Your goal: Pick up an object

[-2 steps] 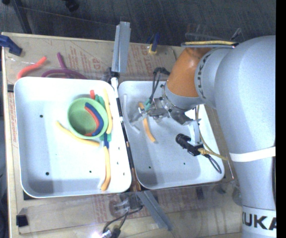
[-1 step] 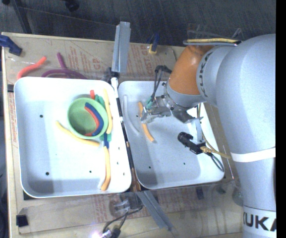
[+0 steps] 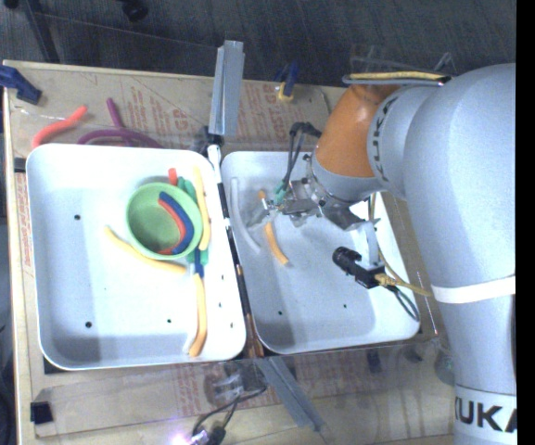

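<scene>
The bulky grey arm (image 3: 452, 221) reached in from the right, its broad last links covering the right side of the scene from near to far. An orange band (image 3: 346, 142) ringed it just above the wrist. From there the wrist bent down and leftward, ending in the small metal two-finger gripper (image 3: 281, 207), which pointed left, low over the right-hand side of the worktop.

The gripper (image 3: 281, 207) hangs low in the right bin (image 3: 323, 327) just beside an orange strip (image 3: 275, 243), w/ the green bowl (image 3: 160, 221) & yellow strips (image 3: 198, 313) in the left bin (image 3: 72, 323) on the worktop (image 3: 137, 95).
</scene>
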`<action>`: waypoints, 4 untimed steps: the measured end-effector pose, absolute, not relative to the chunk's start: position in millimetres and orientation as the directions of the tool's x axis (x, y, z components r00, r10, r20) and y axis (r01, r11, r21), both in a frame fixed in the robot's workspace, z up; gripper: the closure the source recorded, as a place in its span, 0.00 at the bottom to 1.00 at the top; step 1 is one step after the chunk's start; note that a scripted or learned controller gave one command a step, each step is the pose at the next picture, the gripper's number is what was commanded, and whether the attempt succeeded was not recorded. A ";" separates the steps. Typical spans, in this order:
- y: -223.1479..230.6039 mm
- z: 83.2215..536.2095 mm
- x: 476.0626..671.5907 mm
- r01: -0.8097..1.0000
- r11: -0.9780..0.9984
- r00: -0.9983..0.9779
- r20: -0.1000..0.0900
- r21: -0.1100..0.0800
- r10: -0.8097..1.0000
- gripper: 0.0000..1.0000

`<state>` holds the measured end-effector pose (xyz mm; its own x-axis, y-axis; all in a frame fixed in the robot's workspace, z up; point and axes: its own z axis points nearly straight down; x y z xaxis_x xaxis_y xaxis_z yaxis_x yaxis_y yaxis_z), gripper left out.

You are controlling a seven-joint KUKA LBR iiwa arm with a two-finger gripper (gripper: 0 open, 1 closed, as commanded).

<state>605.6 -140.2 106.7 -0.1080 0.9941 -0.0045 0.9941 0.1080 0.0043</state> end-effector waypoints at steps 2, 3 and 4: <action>-140.1 116.6 605.8 0.994 0.113 -0.113 -0.006 0.002 0.994 0.00; -124.8 91.3 580.1 0.991 0.132 -0.132 -0.001 -0.005 0.991 0.00; -124.7 101.9 580.6 0.990 0.137 -0.137 -0.002 -0.006 0.991 1.00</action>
<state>580.6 -124.7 101.9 -0.1374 0.9905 -0.0018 0.9905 0.1374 -0.0062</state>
